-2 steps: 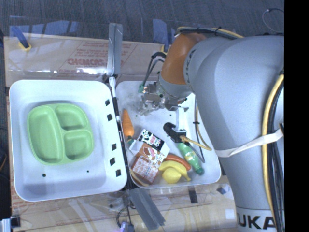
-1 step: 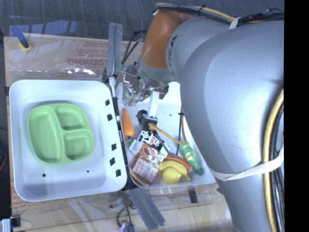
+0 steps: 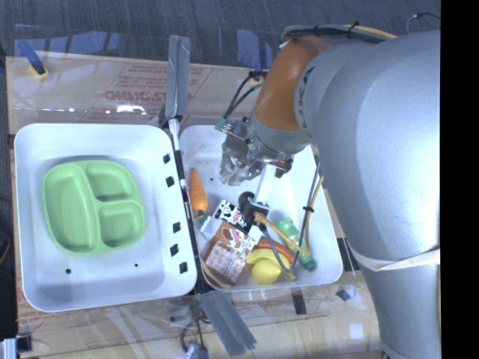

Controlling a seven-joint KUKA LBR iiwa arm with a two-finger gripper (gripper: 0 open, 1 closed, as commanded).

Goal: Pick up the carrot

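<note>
Lying against the bin wall, carrot (image 3: 197, 191) looks slim, orange.

The big grey arm (image 3: 374, 148) reaches in from the right side of the view, its orange band (image 3: 288, 81) sits just above the wrist, and the hand (image 3: 238, 172) points downward with its metal fingers (image 3: 232, 169) hanging close together, holding nothing between them.

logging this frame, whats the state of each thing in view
carrot: lying on the right bin's floor by the left wall, not gripped
gripper: above the right bin, right of the carrot
green tray: flat in the left bin
right bin: toy pile in its near end
</note>
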